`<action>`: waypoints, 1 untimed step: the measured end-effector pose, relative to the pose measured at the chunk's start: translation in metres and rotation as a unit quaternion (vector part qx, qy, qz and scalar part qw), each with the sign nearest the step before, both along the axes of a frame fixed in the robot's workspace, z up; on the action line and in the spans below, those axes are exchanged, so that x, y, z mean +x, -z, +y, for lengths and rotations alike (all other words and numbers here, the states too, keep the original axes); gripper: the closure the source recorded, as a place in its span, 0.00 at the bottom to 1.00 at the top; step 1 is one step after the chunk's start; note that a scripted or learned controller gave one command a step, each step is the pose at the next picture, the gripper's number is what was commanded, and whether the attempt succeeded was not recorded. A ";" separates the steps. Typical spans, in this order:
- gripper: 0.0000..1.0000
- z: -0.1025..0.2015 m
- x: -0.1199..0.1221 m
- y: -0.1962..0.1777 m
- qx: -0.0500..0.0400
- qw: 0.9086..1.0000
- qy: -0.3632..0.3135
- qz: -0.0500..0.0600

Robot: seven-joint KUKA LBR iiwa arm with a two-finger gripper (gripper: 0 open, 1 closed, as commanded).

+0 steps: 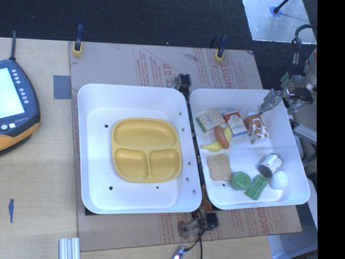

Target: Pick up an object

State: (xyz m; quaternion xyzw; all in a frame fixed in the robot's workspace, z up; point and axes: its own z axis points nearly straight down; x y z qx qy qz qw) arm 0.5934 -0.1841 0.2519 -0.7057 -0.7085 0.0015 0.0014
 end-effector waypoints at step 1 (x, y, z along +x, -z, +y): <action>0.00 0.087 0.063 0.070 0.000 1.000 -0.001 0.000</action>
